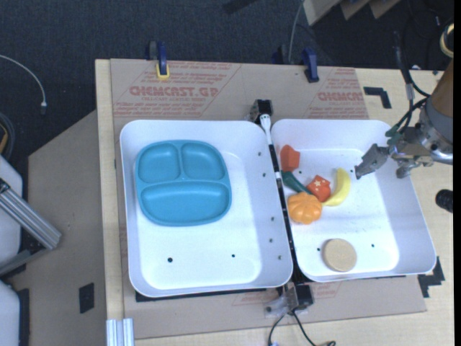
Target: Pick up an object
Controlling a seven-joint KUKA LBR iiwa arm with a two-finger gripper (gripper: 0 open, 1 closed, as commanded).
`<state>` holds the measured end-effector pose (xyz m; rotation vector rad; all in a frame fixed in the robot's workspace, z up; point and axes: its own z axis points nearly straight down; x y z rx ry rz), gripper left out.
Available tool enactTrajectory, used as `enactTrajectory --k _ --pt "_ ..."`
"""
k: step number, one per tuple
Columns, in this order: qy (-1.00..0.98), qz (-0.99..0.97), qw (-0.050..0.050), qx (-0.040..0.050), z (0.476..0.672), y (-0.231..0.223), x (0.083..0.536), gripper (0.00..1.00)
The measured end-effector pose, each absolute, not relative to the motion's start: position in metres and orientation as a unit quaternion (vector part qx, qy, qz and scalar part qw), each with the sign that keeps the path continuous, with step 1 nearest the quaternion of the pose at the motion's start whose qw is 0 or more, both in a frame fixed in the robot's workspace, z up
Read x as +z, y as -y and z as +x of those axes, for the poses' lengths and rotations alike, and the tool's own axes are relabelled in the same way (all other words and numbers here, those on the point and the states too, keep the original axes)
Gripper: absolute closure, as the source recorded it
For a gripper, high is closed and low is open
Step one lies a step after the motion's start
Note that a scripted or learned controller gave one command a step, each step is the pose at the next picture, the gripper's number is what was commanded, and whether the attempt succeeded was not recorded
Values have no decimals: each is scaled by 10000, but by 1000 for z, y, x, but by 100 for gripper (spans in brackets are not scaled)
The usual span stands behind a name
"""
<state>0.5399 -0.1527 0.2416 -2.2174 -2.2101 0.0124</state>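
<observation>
Lying just left of the claw [369, 163], the banana [340, 187]; claw state unclear.

Two bins side by side on my tabletop [108, 193].

The left bin [144, 265] holds a divided plate [184, 182] toward its back left. In the right bin [410, 229], a cluster sits near the left wall: a pepper [289, 157] at the back, then a strawberry [320, 187] with a banana [341, 187] to its right, a small pumpkin [304, 208] in front. A round cookie [338, 254] lies nearest the front. My gripper [369, 161] hangs just right of the banana.
</observation>
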Motion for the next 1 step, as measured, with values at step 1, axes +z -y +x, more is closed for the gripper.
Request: enactTrajectory --k 1 --pt "7072 -7070 0 0 542 152 249 0"
